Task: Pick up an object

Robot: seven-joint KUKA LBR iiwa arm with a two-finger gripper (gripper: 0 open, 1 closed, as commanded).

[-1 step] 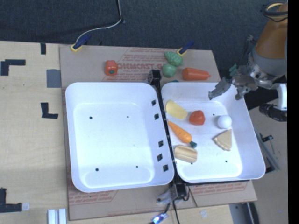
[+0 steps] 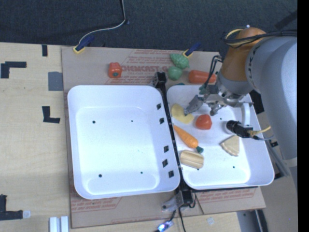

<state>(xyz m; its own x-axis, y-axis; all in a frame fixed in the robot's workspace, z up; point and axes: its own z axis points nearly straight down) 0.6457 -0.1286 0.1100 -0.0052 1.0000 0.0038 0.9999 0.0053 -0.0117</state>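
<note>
A pale wood tabletop (image 2: pixel 29 129) carries a brown cardboard sheet (image 2: pixel 140 69), and on it two shallow white bins sit side by side; dark carpet fills the upper frame, crossed by a thin white cable (image 2: pixel 104 29). The left bin (image 2: pixel 116 141) has smooth glossy plastic walls. The right bin (image 2: pixel 251 170) holds a red tomato-like ball (image 2: pixel 203 122), a pale yellow rounded piece (image 2: pixel 178 113), an orange carrot (image 2: pixel 186 136), a tan bread-roll shape (image 2: pixel 191 159) and a cream wedge (image 2: pixel 231 146). The grey arm (image 2: pixel 273 81) enters from the right frame edge and covers the bin's upper right corner. The claw (image 2: pixel 205 108) hangs over the bin's upper part, its fingers spread apart with nothing between them, just above the tomato. Outside the bins, along the cardboard's upper edge, lie a small orange-red pepper shape (image 2: pixel 114 70), two knobbly green pieces (image 2: pixel 177 65) and a red-orange piece (image 2: pixel 199 76) partly hidden by the claw's wrist.
</note>
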